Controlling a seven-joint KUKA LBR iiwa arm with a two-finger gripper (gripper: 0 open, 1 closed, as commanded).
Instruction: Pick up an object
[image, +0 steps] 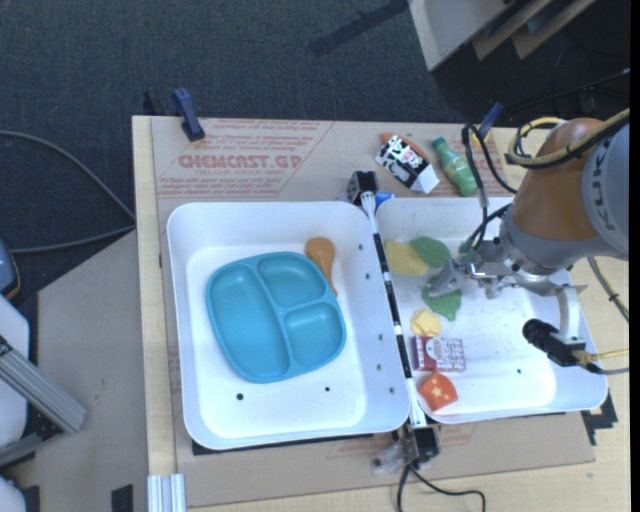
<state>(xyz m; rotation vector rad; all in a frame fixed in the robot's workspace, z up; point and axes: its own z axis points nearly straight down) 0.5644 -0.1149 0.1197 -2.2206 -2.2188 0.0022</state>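
Note:
The right bin (520, 385) holds several small items: a yellow piece (404, 258), a dark green leaf-like piece (432, 249), a lighter green piece (444, 299), a small yellow block (426, 323), a red and white packet (441, 353) and an orange-red item (437, 391). My gripper (463, 273) is low in this bin, between the two green pieces and right beside the lighter one. The grey and orange arm (560, 210) covers the bin's far right part.
The left bin (190, 235) holds a blue divided plate (277, 314) and a tan spoon-like item (321, 252) at its far right. Behind the bins lie a black and white box (405, 163) and a green bottle (458, 167). A blue clamp (187, 113) sits at the bench's far left corner.

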